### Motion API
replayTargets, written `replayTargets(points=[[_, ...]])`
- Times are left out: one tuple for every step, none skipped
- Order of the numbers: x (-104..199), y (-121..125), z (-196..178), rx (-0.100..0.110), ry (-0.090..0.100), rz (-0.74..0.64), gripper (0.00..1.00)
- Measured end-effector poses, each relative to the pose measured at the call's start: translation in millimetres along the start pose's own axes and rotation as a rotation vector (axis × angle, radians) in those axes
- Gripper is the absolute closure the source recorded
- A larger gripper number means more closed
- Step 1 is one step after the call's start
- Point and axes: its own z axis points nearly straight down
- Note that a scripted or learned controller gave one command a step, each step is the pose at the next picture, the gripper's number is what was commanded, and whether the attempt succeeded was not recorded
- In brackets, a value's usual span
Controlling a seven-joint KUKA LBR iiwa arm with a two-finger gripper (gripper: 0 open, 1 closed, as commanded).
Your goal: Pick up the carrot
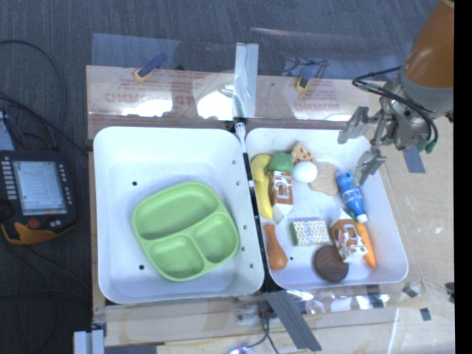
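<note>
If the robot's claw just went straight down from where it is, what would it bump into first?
Probably the blue bottle. The gripper hangs open over the right bin's top right part, and the bottle lies just below it. Depth is hard to judge. The carrot lies farther off.

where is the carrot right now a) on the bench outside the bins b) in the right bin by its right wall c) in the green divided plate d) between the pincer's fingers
b: the carrot lies in the right bin near its right wall, next to a brown round item, while the pincer hangs above the bin's far right corner, apart from it.
</note>
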Motion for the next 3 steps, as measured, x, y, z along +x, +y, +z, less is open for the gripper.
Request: replayTargets(points=[[41.3, -42.7, 110.4, -0.004, 0.008, -0.11, 0.0], [57.3, -52.5, 151.5, 0.008, -0.026, -0.042, 0.0], [52.5, -52.1, 164.9, 0.016, -0.027, 0.046, 0.0]])
